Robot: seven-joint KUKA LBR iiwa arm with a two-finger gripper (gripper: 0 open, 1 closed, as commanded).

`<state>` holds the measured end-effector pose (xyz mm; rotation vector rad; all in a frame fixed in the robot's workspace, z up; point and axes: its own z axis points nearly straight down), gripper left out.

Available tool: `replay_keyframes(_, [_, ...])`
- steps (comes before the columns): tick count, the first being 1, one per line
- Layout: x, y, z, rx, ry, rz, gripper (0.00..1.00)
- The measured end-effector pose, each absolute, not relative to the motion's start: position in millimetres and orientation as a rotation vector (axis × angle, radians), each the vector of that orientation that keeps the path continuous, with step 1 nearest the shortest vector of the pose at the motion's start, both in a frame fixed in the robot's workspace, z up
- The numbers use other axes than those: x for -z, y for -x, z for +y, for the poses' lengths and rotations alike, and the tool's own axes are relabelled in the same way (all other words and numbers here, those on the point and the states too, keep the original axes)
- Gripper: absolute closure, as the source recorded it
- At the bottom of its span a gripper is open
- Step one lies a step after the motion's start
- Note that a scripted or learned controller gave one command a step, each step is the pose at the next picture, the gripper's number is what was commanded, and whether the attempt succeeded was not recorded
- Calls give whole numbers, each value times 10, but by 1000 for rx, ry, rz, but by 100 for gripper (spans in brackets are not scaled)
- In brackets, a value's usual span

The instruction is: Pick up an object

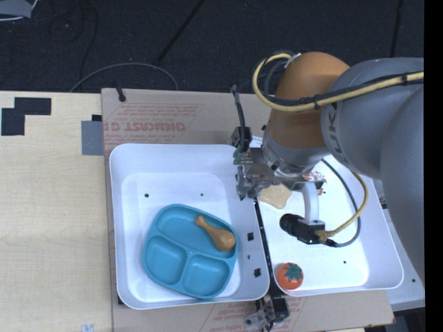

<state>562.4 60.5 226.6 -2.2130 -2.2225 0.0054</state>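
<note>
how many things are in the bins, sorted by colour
Blue: 1, the divided plate in the left bin
Tan or brown: 2, the drumstick on the plate and a pale piece under the wrist in the right bin
Orange-red: 1, the tomato-like toy
Total: 4

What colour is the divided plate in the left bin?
Blue, a light turquoise shade. The divided plate shows plainly in the camera view, with a toy drumstick lying on it.
</note>
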Motion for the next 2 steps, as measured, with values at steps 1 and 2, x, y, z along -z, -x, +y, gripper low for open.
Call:
replay_keyframes(1, [-2254, -5709, 1055, -3, 2214, -2224, 100])
replay_keyframes(2, [-2255, -5705, 1037, -6, 2217, -2222, 0])
